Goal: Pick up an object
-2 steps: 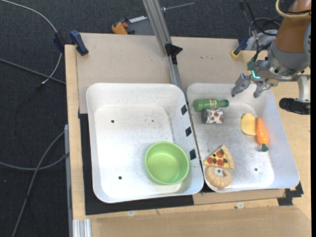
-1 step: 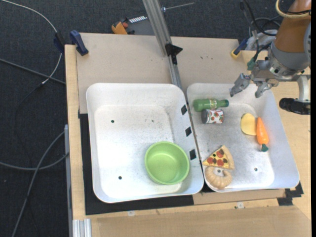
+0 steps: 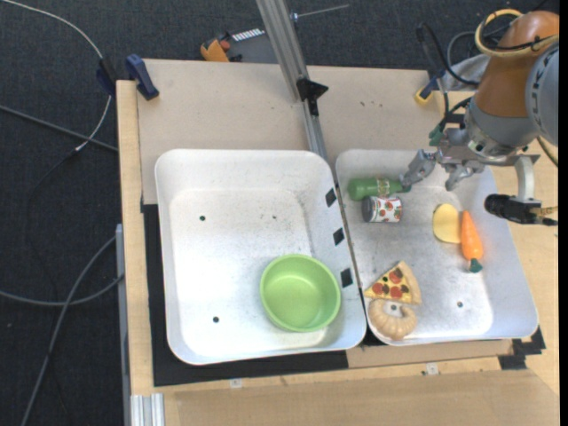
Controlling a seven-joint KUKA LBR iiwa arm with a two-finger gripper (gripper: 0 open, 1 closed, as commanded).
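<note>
My gripper point(image 3: 437, 174) hangs over the back of the right bin point(image 3: 510, 291), open with nothing between its fingers. Its left finger point(image 3: 415, 170) is close to the right end of a green bottle point(image 3: 373, 187) lying on its side. Just in front of the bottle lies a small red and white can point(image 3: 382, 209). A yellow piece point(image 3: 446, 223) and an orange carrot point(image 3: 470, 240) lie to the right, below the gripper. A pizza slice point(image 3: 395, 284) and a bagel point(image 3: 392, 319) rest at the bin's front left.
A green bowl point(image 3: 300, 292) sits in the front right of the left bin point(image 3: 204, 193). A metal pole point(image 3: 288, 51) slants up from between the bins at the back. Cables lie on the dark floor to the left.
</note>
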